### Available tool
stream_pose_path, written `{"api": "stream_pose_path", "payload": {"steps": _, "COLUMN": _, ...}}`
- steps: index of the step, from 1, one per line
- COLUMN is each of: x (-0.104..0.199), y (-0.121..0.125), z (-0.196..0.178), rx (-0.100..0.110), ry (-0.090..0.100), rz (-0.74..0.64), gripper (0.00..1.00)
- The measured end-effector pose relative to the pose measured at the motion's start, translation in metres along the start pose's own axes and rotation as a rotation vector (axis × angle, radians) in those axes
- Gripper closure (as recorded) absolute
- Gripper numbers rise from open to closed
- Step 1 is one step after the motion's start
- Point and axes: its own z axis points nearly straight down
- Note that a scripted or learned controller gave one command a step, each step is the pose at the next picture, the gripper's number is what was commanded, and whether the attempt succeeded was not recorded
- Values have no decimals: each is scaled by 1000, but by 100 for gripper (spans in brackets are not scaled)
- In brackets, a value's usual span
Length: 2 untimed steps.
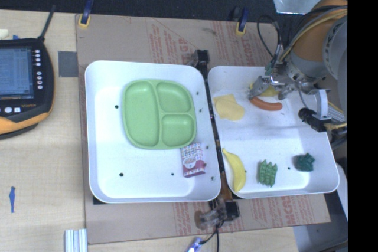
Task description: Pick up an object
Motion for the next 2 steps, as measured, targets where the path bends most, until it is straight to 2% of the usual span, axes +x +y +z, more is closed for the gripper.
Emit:
{"api": "stream_pose_path", "payload": {"steps": 1, "x": 0, "y": 0, "z": -10, "rx": 1, "ry": 0, "rz": -2, "gripper": 100}}
{"api": "stream_pose_path", "payload": {"steps": 2, "x": 0, "y": 0, "z": -10, "rx": 2, "ry": 0, "rz": -2, "gripper": 0}}
